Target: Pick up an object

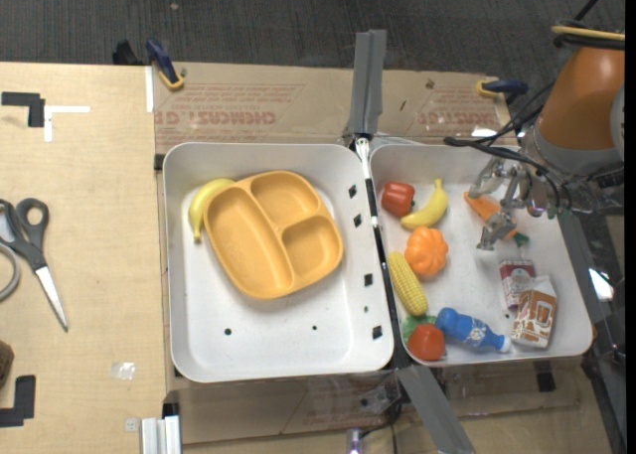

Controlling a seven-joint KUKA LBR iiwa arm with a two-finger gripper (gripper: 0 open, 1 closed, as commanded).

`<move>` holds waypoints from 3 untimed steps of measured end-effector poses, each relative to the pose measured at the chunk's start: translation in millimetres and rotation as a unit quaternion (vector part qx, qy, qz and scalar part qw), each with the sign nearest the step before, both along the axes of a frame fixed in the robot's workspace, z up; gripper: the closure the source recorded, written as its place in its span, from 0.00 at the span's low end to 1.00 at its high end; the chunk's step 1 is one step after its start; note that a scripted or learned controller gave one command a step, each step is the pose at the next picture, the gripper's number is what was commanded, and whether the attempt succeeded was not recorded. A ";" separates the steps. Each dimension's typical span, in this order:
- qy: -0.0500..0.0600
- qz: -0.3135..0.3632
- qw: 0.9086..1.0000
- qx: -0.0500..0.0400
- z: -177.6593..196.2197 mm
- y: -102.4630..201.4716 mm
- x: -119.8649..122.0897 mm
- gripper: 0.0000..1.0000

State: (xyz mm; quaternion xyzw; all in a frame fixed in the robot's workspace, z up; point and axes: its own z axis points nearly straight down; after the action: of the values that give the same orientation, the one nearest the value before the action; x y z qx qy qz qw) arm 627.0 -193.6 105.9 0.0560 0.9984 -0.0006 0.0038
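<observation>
The arm reaches in from the right with its orange band up by the bench edge, and the gripper (494,233) hangs low over the back half of the right bin (467,156), its metal fingers pointing down toward the white floor. From where I stand they look to be set a little apart with nothing between them — though the metalwork is small and cluttered, so I say that with some reserve. The nearest thing to it is an orange carrot-like piece (481,208), lying just beside the fingers on the side toward the bin's back wall and partly hidden by them; I can't tell whether they touch. A short way further off toward the divider lie a small banana (428,207), its long axis slanting from the back of the bin down toward the middle, a red pepper (397,198) and an orange pumpkin-shaped toy (426,250). Nearer the front sit a corn cob (406,282), a tomato (426,342), a blue bottle (469,332) and two small cartons (528,305). The left bin (189,313) carries a yellow divided plate (270,231) with another banana (206,202) tucked at its edge. My guess is the carrot piece is the target — the fingers need only a slight shift toward the back wall to straddle it.
</observation>
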 end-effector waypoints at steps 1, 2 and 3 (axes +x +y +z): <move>-0.005 -0.034 0.999 -0.001 -6.2 -8.7 7.4 0.00; -0.011 -0.032 0.999 -0.002 7.6 -7.7 10.9 1.00; -0.011 -0.032 0.999 -0.002 7.5 -7.5 10.9 0.00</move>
State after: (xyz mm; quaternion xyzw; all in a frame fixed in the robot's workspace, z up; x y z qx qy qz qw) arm 637.9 -201.2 113.4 0.0877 0.9960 -0.0024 0.0148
